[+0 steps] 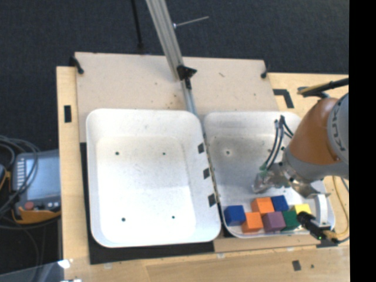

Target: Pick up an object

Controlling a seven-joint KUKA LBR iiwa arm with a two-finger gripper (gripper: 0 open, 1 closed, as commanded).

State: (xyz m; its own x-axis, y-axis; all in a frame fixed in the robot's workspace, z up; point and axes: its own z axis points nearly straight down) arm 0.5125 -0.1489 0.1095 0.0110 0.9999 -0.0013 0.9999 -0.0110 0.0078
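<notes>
The camera view looks down at a slant on a light wooden bench point(147, 81) that carries two shallow white plastic bins side by side. The left white bin point(106, 128) takes the middle and left part of the frame. The right white bin point(235, 128) lies at the lower right, touching the left one along a common edge.

In the lower right corner of the right bin a group of small coloured cubes sits close together: a blue cube point(234, 214) at the left, two orange cubes point(254, 221) point(264, 205), a purple cube point(274, 221), a green cube point(290, 218), a second blue cube point(279, 202) and a yellow cube point(302, 208).

The grey arm with the orange band point(314, 134) enters from the right edge. Its gripper point(265, 181) hangs low over the right bin, just above the upper orange cube. Whether its fingers are open or closed, I cannot tell, and no cube is visible between them.

A slim aluminium rail point(164, 31) runs from the top centre down toward the bins.
</notes>
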